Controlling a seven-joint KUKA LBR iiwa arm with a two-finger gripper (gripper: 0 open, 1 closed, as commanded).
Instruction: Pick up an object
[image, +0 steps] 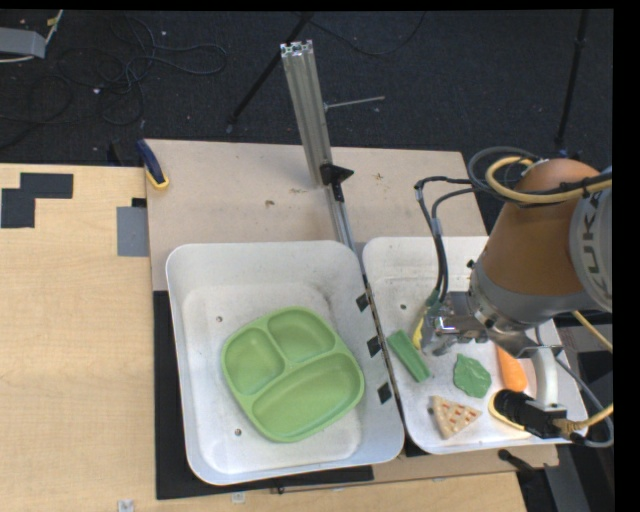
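In left bin (200, 290): green plate (292, 374) | right bin (395, 262): green block (408, 355), pizza slice (455, 415)

- Green rectangular block (408, 355): flat, elongated, lying at a slant in the right bin near its left wall.
- Green leaf-like piece (472, 376): rounded, crinkled, lying flat just right of the block, mid-bin.
- Pizza slice toy (454, 415): tan wedge with red dots, flat near the bin's front edge, below the leaf piece.
- Orange carrot-like piece (512, 371): short, tapered, just right of the leaf piece.
- Small yellow item at the block's upper end, partly hidden; kind unclear.
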